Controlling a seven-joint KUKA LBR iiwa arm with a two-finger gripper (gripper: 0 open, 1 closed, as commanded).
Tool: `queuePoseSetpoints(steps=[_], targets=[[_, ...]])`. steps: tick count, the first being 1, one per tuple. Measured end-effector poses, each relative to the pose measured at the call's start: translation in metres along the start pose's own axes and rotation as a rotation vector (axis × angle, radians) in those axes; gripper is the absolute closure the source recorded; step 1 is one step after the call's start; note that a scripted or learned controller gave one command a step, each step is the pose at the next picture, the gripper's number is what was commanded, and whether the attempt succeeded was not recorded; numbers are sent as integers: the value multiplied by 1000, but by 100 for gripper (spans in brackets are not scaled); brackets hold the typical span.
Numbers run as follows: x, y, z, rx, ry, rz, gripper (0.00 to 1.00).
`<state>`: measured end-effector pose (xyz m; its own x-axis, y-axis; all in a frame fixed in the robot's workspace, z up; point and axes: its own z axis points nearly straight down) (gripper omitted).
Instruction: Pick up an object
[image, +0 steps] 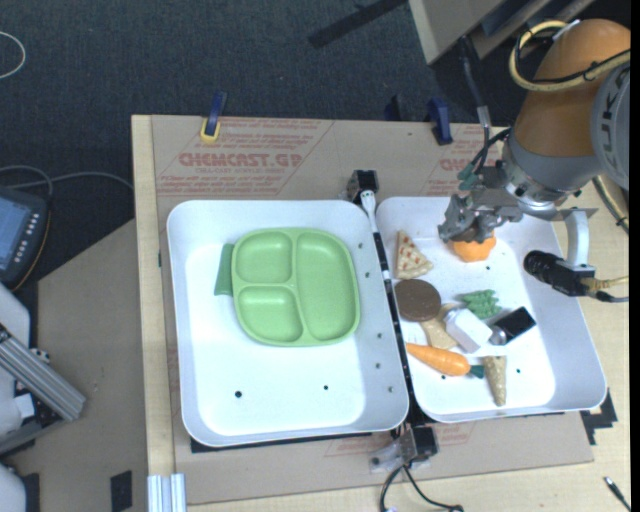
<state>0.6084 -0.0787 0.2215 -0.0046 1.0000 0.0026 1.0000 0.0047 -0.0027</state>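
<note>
The orange piece sits near the back of the right bin, and the gripper is right on top of it, covering its upper half. Honestly can't tell if it's gripping or just parked above.

If it were me running this step: I'd get the piece properly centred in the gripper before lifting, since it looks small and roundish and could easily squirt out sideways. I'd lift straight up too, because the bin wall is close behind it.

The rest of the right bin is pretty crowded. There's a pizza slice by the left wall, a brown disc below it, a carrot nearer the front, a green sprig, a small black and white block and a cone at the front. They all lie apart from the orange piece, so nothing should get dragged along.

The left bin just has a green divided plate in it, three compartments with nothing in them.
</note>
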Motion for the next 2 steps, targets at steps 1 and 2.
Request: queuePoseSetpoints(steps=[1, 2], targets=[[64, -13, 0, 0, 1, -2, 100], [123, -35, -3, 1, 0, -1, 100]])
